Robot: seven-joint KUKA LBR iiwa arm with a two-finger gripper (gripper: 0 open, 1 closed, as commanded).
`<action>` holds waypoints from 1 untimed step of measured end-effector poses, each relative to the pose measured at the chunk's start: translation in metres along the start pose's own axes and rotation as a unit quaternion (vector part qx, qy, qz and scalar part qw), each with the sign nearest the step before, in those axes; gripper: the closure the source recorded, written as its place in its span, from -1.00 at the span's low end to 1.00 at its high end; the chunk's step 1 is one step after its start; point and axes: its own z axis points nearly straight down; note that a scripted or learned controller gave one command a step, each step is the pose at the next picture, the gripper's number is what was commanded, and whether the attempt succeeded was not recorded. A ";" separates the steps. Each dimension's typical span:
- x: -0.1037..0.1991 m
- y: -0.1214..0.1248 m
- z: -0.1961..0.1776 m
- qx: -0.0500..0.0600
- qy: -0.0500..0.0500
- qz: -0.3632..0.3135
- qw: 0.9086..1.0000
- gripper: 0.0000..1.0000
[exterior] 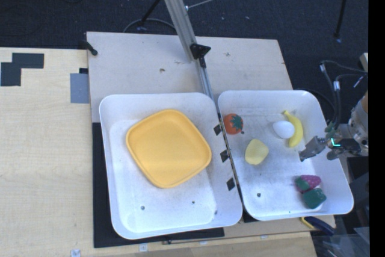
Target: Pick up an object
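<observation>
**Gripper at the right bin's edge, toys spread inside**

A pale bench stands over a dark floor, and two shallow white bins sit side by side on it, meeting along a seam with black clips. A slanted metal rail runs from the top of the view down toward that seam.

The left bin carries a yellow plate, which fills most of its middle and leaves bare strips along the near edge and the left edge.

The right bin holds the loose things. A tomato lies close to the seam near the far left corner. A yellow lump sits near the middle, with open floor around it and toward the near edge. A white egg touches a banana toward the far right side. A purple piece and a green piece lie together by the near right corner.

The gripper reaches in over the right edge, between the banana and the purple piece, apart from both. Whether its fingers are open or closed cannot be told, and nothing is seen between them.
</observation>
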 end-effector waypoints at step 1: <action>0.000 0.000 0.000 0.000 0.000 0.000 1.000 -1.00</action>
